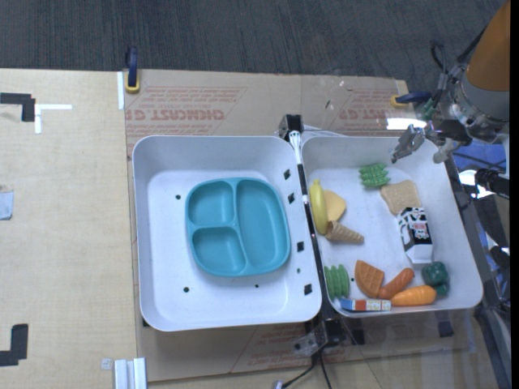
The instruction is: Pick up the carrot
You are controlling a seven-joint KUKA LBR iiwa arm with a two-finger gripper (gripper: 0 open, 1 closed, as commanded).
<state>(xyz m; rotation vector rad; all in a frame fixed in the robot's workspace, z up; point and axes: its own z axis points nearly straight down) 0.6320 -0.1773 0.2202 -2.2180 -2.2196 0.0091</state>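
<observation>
Dark carpet, cardboard-topped bench, carrot in right bin

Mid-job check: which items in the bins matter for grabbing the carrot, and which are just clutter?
Job:
carrot, right bin, near edge
gripper, above the far right corner, fingers apart

Clutter:
milk carton
banana
bread slice
ice cream cone
blue divided plate, left bin

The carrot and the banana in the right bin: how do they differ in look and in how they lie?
The carrot is orange; the banana is yellow. The carrot lies across the bin near its front wall, while the banana runs front to back along the left wall. The carrot sits beside a green broccoli piece; the banana rests against a yellow wedge. Both are long, narrow toy foods lying flat in the same white bin.
</observation>
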